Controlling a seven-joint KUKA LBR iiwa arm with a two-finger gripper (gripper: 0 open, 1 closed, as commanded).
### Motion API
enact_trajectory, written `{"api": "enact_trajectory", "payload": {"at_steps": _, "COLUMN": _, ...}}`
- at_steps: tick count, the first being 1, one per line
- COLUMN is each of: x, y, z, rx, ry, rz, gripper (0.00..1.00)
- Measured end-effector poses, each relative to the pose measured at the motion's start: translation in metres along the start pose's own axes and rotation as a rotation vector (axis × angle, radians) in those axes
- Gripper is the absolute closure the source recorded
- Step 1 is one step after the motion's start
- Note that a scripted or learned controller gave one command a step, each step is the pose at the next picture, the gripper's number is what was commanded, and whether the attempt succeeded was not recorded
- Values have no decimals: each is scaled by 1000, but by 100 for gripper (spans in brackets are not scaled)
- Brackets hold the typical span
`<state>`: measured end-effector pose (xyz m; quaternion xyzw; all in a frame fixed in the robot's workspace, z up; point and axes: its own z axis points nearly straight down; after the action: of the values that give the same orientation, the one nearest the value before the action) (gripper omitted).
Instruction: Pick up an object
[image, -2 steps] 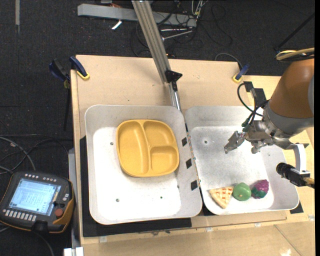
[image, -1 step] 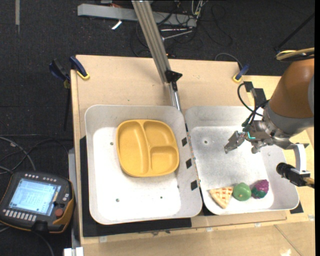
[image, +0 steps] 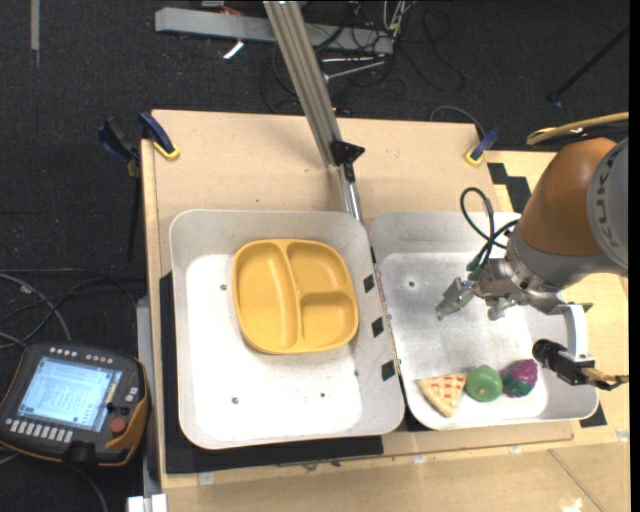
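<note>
Green ball (image: 484, 383) lies toward the near edge of the right bin (image: 420, 262), below my gripper (image: 478, 299); fingers look spread, pinching nothing, as I see it.

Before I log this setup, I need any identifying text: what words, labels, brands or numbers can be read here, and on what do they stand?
No text can be read.
Grey handheld control pendant with lit screen: screen content and button markings too small and blurred to read.
Orange band on the grey robot arm: no lettering visible.
Yellow three-compartment plastic plate and the white shallow bins: no markings.
</note>
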<state>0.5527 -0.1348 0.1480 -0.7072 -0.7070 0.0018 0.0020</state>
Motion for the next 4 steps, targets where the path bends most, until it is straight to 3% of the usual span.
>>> {"api": "enact_trajectory", "payload": {"at_steps": 1, "x": 1, "y": 0, "z": 53, "rx": -2, "ry": 0, "rz": 0, "gripper": 0}}
{"api": "enact_trajectory", "payload": {"at_steps": 2, "x": 0, "y": 1, "z": 40, "rx": -6, "ry": -1, "rz": 0, "gripper": 100}}
{"api": "enact_trajectory", "payload": {"at_steps": 4, "x": 11, "y": -3, "z": -82, "rx": -13, "ry": -2, "rz": -4, "gripper": 100}}
